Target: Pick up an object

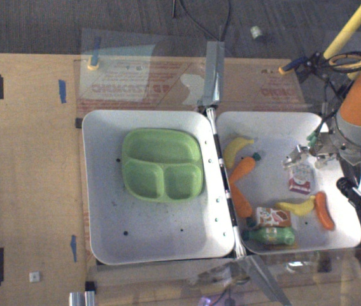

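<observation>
Right bin (352,238), near edge: green bottle (270,236) on its side, small carton (273,217) touching it at 12 o'clock. Beyond lay a yellow banana (300,206), a sausage (323,211), two carrots (241,169) and a red-and-white packet (300,178). The packet looked light, soft and crushable; best pinched across its flat sides. Gripper (302,154) hovered just past it at 12 o'clock; whether it was spread, I couldn't tell. Left bin: green divided plate (162,164).
</observation>
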Available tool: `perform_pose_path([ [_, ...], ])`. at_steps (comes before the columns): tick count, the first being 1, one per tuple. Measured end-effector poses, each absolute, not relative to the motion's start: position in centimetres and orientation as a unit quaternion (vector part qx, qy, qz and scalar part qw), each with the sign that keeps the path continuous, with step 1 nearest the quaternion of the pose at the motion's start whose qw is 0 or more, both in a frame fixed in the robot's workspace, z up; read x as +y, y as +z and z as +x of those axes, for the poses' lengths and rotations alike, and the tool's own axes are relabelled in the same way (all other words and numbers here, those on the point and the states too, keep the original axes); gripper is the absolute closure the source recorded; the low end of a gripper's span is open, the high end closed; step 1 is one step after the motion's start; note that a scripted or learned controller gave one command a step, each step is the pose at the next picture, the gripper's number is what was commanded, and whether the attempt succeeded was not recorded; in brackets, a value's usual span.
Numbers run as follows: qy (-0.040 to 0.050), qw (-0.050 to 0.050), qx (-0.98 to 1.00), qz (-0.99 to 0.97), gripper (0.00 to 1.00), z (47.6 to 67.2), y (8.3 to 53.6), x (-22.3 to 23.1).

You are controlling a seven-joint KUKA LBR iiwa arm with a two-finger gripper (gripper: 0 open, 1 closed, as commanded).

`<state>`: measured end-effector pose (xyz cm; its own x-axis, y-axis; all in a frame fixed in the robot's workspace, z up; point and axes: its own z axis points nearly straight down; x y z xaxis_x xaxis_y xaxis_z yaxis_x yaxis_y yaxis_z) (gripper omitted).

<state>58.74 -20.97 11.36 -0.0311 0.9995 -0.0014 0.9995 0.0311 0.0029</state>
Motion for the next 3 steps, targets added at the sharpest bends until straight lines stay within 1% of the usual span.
perform_pose_path([
  [1, 0.0062, 0.001, 0.719, 0.695, 0.0, 55.3, 8.9, -21.4],
  [2, 0.0028, 0.005, 0.717, 0.697, 1.0, 55.2, 9.9, -22.1],
  [3, 0.0, 0.001, 0.703, 0.712, 1.0, 57.5, 19.5, -17.4],
])
